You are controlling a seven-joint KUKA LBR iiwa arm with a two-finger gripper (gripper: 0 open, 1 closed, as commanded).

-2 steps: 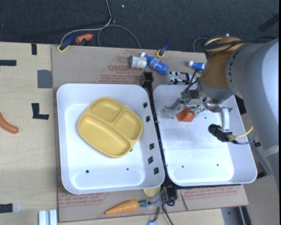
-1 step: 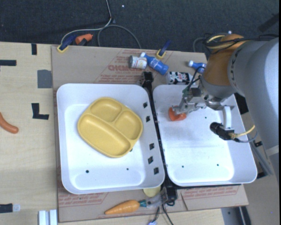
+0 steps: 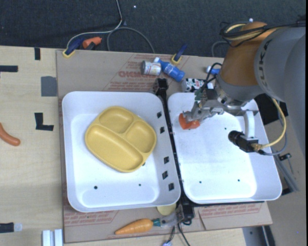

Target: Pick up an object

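A grey KUKA arm (image 3: 269, 60) with an orange band above its wrist reaches in from the right over the right-hand white bin (image 3: 226, 188), its gripper (image 3: 197, 114) lowered to the bin's upper left corner. The gripper's tips sit right at a small red-orange object (image 3: 188, 121) lying on the bin floor close to the wall that divides the two bins. Whether the fingers are spread or closed around the object cannot be made out from this angle, and nothing confirms a hold on it.

A black cylindrical part with a cable (image 3: 242, 139) hangs beside the arm over the right bin's right half. The left-hand white bin (image 3: 79, 188) carries a yellow divided plate (image 3: 120, 138), three compartments, lying flat and slightly turned near the bin's centre.

Outside the bins, on the cardboard sheet (image 3: 92, 68) beneath them, a small can (image 3: 151, 67) and a blue-and-white bottle (image 3: 172, 70) lie on their sides behind the bins, just beside each other. A toy carrot (image 3: 135, 226) rests on the front edge of the cardboard, below the left bin. On the wooden bench (image 3: 20, 86) well to the left lies a toy sausage (image 3: 6, 134). An orange-handled clamp (image 3: 82, 44) grips the cardboard's far left corner.
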